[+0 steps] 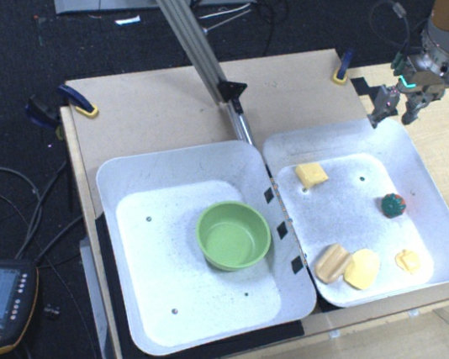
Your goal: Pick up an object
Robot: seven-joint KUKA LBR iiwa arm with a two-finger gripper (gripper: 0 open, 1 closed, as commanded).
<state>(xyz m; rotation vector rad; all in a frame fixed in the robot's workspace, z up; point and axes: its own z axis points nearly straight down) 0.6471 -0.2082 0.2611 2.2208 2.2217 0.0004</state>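
While pincer hangs spread – teal ball, round, dark-speckled.

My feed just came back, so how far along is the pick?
Nothing looks done yet. The end effector sits beyond the right bin's far right corner, fingers spread with nothing between them. All items lie in their bins: the green bowl on the left; yellow block, dark green ball and three pale yellow pieces on the right. Approach, grasp and lift remain.
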